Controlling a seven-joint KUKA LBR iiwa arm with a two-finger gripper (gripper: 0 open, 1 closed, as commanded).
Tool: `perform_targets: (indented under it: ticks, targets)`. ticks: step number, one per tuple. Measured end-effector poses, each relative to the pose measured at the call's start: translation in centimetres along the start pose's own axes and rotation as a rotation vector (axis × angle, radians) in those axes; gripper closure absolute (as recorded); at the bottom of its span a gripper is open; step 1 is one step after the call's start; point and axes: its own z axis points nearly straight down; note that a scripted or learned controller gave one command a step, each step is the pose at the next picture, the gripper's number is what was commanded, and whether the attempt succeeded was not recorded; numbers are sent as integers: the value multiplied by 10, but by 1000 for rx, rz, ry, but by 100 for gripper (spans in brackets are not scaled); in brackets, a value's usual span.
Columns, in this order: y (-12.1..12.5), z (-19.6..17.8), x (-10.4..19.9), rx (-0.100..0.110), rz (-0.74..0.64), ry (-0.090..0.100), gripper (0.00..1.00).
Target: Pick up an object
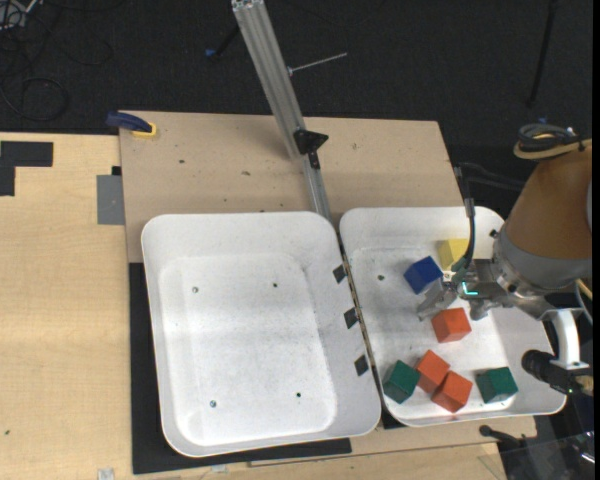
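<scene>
Jaws [450, 303] over orange cube [451, 325], blue cube [422, 274] beside

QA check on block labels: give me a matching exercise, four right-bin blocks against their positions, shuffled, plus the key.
Things:
1. blue block
2. yellow block
3. orange block by the gripper
4. green block nearest the divider

Places:
A. bottom-left of the right bin
B. just below the gripper, mid-bin
C. upper part, partly behind the arm
D. left of the yellow one, nearer the divider

Pairs: 1-D, 2-C, 3-B, 4-A
</scene>
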Motion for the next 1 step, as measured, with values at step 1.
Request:
perform_targets:
  ticks: [1]
  targets:
    - [1, -2, -1, -5, 3, -1, 0]
